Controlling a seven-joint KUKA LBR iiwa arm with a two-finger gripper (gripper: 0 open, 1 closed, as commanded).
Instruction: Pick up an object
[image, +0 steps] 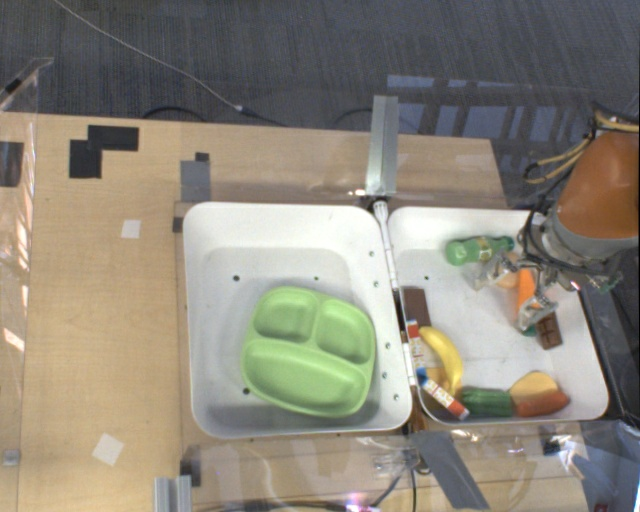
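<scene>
Plate (305, 352) in left bin (215, 235), banana (443, 357) right

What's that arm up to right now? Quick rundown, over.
Gripper low in right bin, over orange piece and brown block. Grasp unconfirmed. Green bottle close beside. Green plate sits in left bin.

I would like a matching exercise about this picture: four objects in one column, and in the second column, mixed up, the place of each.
Objects:
1. green divided plate
2. banana
3. green bottle
4. gripper

Places:
A. far part of the right bin, lying on its side
B. in the left bin
C. over the right bin, by a small orange item
D. near the right bin's left wall

Pairs: 1-B, 2-D, 3-A, 4-C
</scene>
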